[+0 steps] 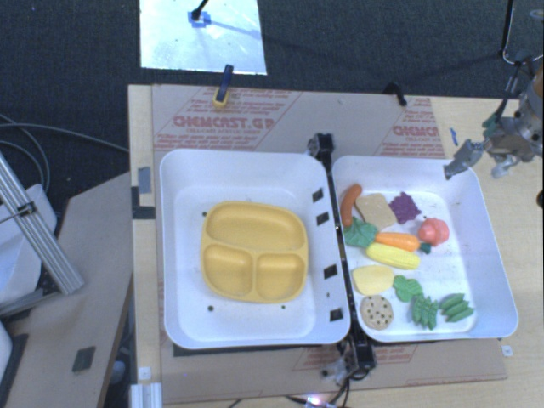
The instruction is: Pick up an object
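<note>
Above the far right corner of the right bin point(489, 228) hangs your gripper point(478, 160), its two fingers apart with nothing between them. One finger point(456, 161) points down-left toward the bin; the other sits just right of it.

Every candidate lies nearer to you and to the left of the claw, inside that bin. Closest, I judge, is the tomato point(433, 230), a small red-orange round piece by the right wall, almost straight below the claw toward the near side. Its rounded shape gives no long axis to line up on, so finger angle matters little there. Just left of it lie the carrot point(398, 241) and the corn point(393, 257), side by side and touching, both with long axes running left to right; you would want the fingers to close across them, far to near. The purple grapes point(405, 206) sit at the far side, beside the tan bread point(375, 210) and the sausage point(349, 202).

Toward the near end you see the cookie point(376, 312), the broccoli point(408, 288) and the green pods point(456, 307), well apart from the claw.

A yellow tray point(253, 251) rests in the left bin point(183, 228); it is too wide and flat for an easy pinch, I think.

The tomato looks the shortest reach.
</note>
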Robot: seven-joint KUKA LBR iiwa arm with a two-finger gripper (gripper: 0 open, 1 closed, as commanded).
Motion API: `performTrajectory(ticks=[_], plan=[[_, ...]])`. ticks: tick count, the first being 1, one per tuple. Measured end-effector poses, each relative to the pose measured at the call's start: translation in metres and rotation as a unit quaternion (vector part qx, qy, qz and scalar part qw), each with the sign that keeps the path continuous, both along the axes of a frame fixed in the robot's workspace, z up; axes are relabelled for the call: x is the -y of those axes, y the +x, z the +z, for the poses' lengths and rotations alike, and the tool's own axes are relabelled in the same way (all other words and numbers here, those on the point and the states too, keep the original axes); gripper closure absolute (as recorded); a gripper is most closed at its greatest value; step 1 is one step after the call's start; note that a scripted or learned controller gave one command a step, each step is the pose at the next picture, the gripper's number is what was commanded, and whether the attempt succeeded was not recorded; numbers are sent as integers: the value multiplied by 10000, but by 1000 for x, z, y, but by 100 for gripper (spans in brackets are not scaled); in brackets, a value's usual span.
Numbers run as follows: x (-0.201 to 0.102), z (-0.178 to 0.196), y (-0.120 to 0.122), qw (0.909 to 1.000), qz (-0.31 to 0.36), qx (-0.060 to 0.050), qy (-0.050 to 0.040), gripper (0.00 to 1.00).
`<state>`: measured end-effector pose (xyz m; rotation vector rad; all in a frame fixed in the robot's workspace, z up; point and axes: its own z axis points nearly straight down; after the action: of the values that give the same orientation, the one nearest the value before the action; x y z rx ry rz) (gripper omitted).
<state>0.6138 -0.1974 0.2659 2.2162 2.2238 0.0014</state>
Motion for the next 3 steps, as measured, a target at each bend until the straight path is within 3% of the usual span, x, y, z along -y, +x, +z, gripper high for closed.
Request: performTrajectory(ticks=[1, 2, 3], plan=[[10, -118, -100, 10000, -38, -74, 27, 0], [9, -185, -129, 10000, -24, -28, 13, 0], [9, -171, -126, 10000, -11, 11, -2, 100]])
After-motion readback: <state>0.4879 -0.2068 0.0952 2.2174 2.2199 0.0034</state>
